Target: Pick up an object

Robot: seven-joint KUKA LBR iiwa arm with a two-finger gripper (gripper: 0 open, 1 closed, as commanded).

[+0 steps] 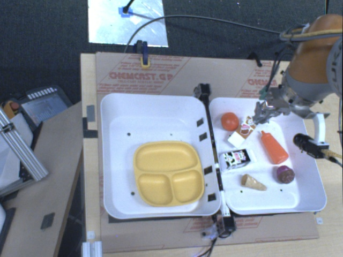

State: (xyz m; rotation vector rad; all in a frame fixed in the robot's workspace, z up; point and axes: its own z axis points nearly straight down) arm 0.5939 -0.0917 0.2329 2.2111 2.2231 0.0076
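The right bin holds an orange-red ball, a small red-and-white carton, a white block, a black-and-white carton, an orange bottle, a purple round fruit and a tan cone. My gripper reaches in from the right and hangs low over the bin's far part. Its tip sits just right of and above the small carton, between the ball and the bottle's top. I see nothing held in it.
The left bin holds a yellow divided plate. A black divider with clips runs between the bins. Cardboard lies under both bins, and a grey device stands at the far left.
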